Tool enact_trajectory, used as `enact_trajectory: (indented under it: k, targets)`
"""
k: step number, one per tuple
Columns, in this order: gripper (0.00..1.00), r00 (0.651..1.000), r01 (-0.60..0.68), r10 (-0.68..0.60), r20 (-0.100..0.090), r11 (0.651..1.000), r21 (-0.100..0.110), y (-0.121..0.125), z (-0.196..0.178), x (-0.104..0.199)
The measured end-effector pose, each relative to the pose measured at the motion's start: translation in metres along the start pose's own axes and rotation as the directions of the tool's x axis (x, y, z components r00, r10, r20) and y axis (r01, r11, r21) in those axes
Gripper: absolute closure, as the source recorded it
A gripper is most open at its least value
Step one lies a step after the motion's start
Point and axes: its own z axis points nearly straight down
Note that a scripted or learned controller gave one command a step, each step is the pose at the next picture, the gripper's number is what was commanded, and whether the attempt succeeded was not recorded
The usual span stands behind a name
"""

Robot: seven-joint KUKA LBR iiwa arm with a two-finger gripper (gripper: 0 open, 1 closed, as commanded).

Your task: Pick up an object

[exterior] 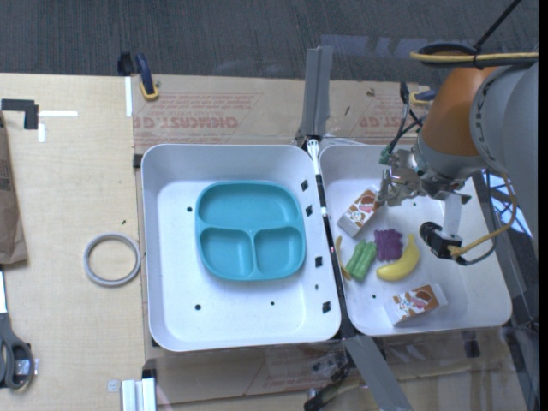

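Hovering just above the small carton (360, 213) in the right bin (479, 306), the gripper (396, 188) holds nothing I can see; finger spacing is unclear, so the pick remains undone.

— Any legible print on the bench?
— Only faint red lettering, upside down and unreadable, on the brown cardboard sheet (199, 110) along the far edge. The two small printed cartons (360, 212) show pictures, no readable words.

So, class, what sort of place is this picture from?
Most likely a robotics lab bench set up for grasping trials: a grey robot arm reaches over two white bins, one holding a teal plate, the other toy food like a banana.
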Motion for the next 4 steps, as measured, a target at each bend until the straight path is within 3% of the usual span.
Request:
enact_trajectory:
  k: [1,2,3,4]
  targets:
    - [1.00,0.993,0.122,-0.122,-0.011,0.992,0.043,-0.001,-0.058,-0.006]
    - [0.00,0.993,0.122,-0.121,-0.011,0.992,0.044,-0.001,-0.058,-0.006]
    - [0.00,0.998,0.065,-0.065,-0.009,0.997,0.047,-0.058,0.031,-0.021]
    - [0.00,0.977,0.214,-0.214,-0.016,0.976,0.044,-0.126,-0.073,-0.011]
